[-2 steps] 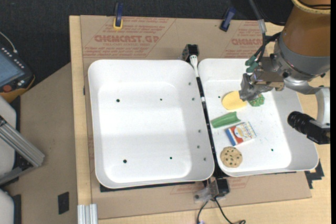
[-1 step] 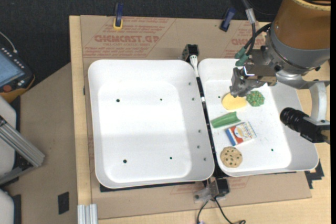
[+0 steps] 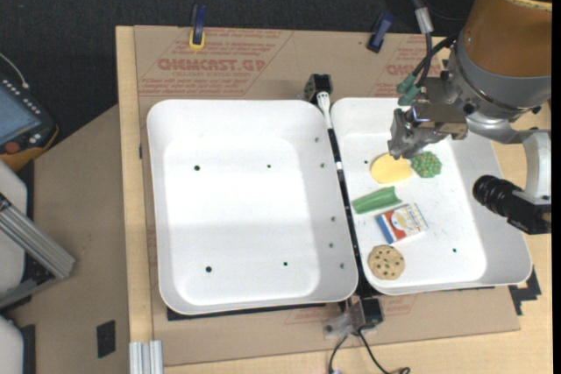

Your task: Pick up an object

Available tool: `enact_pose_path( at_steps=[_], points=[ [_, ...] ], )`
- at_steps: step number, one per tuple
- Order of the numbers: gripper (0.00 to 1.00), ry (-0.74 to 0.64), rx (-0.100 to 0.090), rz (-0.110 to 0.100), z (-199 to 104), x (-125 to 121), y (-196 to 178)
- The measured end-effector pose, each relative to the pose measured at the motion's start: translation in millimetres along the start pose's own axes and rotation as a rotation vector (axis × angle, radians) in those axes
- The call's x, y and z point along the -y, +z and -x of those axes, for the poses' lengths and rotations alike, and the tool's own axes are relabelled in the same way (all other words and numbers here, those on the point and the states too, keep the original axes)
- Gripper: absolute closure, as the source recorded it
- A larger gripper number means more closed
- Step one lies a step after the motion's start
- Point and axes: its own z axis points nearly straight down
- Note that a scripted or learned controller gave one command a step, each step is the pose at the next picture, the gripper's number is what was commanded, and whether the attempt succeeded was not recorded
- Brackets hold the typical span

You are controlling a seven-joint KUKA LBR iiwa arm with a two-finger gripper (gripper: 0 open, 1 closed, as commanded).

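Several small objects lie in the right bin (image 3: 456, 263): a yellow lemon-shaped piece (image 3: 390, 170), a green bumpy broccoli-like piece (image 3: 427, 165), a green pod (image 3: 374, 201), a red, white and blue carton (image 3: 402, 222) and a chocolate-chip cookie (image 3: 386, 262). My gripper (image 3: 403, 149) hangs low over the bin's upper middle, its tips just above the yellow piece and to the left of the broccoli-like piece. Nothing shows between its fingers.
The left bin (image 3: 175, 188) lies beside the right one, with a black divider strip (image 3: 337, 179) between them. Both sit on a cardboard sheet (image 3: 263, 57) held by a yellow-blue clamp (image 3: 198, 26) and a blue clamp (image 3: 379, 31) at the back edge.
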Motion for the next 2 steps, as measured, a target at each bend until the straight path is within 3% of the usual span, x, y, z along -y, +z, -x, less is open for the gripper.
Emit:
enact_pose_path(
  at_steps=[2],
  points=[
    [1.0, -0.001, 0.001, 0.005, -0.4, -1.4, -20.4]
  ],
)
